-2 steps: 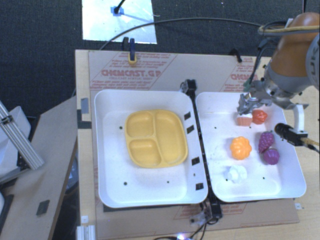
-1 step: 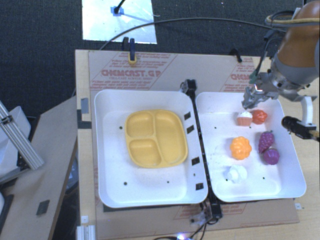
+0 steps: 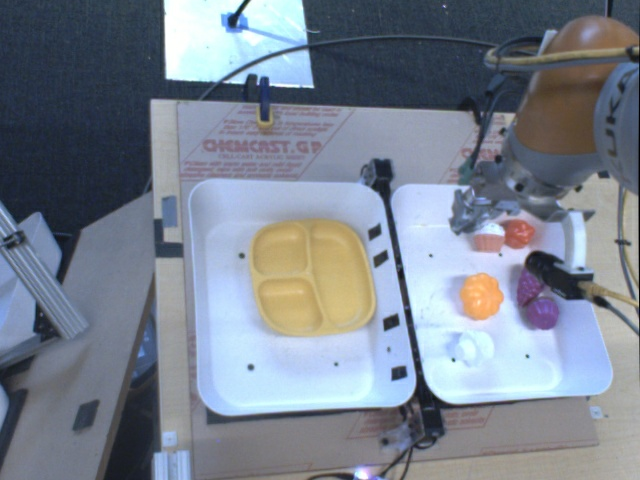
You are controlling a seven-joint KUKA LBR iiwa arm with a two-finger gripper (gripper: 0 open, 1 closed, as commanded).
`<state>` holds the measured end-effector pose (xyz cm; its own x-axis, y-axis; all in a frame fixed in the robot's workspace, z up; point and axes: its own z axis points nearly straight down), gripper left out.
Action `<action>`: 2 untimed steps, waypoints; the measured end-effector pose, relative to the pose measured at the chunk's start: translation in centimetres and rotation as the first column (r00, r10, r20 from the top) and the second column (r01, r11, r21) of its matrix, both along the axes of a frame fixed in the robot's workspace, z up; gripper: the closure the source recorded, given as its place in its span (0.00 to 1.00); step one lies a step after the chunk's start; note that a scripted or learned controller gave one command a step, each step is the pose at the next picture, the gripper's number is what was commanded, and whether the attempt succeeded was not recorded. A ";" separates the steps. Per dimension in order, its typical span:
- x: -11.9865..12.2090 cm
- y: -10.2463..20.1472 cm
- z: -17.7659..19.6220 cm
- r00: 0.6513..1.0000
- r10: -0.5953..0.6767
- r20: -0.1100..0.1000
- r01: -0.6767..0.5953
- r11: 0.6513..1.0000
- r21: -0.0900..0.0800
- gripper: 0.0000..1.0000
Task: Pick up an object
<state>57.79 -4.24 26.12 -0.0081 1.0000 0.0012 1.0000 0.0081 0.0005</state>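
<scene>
In the right bin point(image 3: 590, 368), my gripper point(image 3: 470, 215) hangs low over the back part. Just under and to the right of it sits a small white and pink piece point(image 3: 489, 237), with an orange-red piece point(image 3: 519, 233) touching its right side. Whether the gripper touches the white and pink piece I cannot tell. Nearer the front lie an orange pumpkin-shaped toy point(image 3: 480, 296), two purple pieces point(image 3: 528, 288) point(image 3: 543, 314) and a white piece point(image 3: 470, 346).
The left bin point(image 3: 215, 268) holds a yellow divided plate point(image 3: 310, 276). A black divider point(image 3: 395, 288) runs between the bins. The arm's orange band point(image 3: 570, 78) rises at the upper right. A blue and yellow clamp point(image 3: 263, 103) stands on the board behind the bins.
</scene>
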 end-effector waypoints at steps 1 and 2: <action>-1.5 4.8 -1.9 1.000 0.001 0.000 -0.001 1.000 0.001 1.00; -2.4 9.4 -2.8 1.000 0.001 0.000 -0.001 1.000 0.000 1.00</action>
<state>55.38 5.21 23.31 -0.0087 1.0000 0.0015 1.0000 0.0087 0.0006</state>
